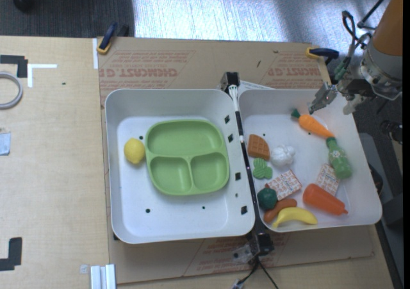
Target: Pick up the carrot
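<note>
Camera view: two carrots (313, 125) (323, 199), one gripper (322, 100) above.

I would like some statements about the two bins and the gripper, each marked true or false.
1. The carrot lies in the right bin. True.
2. The gripper holds the carrot between its fingers. False: it hovers just above the carrot's leafy end, and nothing is between its fingers.
3. The green divided plate is in the left bin. True.
4. The lemon sits on the plate. False: it lies beside the plate, on the bin floor.
5. The banana is in the left bin. False: it is in the right bin.
</note>
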`<state>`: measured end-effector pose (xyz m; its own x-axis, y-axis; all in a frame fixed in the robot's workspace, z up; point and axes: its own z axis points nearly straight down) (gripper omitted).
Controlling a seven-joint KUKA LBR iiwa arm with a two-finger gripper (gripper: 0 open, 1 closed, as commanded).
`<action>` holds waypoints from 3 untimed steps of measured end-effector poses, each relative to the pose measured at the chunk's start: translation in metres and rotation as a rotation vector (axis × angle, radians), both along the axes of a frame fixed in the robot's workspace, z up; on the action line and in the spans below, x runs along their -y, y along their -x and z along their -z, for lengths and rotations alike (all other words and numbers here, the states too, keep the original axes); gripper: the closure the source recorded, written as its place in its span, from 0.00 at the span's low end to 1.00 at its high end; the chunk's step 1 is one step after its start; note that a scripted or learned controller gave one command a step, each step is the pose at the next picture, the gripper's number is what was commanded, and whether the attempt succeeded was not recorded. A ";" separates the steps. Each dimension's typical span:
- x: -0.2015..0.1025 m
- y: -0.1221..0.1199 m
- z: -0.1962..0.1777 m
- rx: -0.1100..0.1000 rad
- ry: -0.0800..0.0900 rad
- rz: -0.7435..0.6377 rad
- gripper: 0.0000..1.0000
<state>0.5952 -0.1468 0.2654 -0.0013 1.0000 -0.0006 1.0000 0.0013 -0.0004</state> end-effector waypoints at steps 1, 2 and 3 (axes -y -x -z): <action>0.006 -0.012 0.145 0.000 0.000 -0.054 0.00; 0.060 -0.043 0.173 0.001 0.000 0.088 0.00; 0.028 -0.064 0.173 0.001 0.000 -0.164 0.00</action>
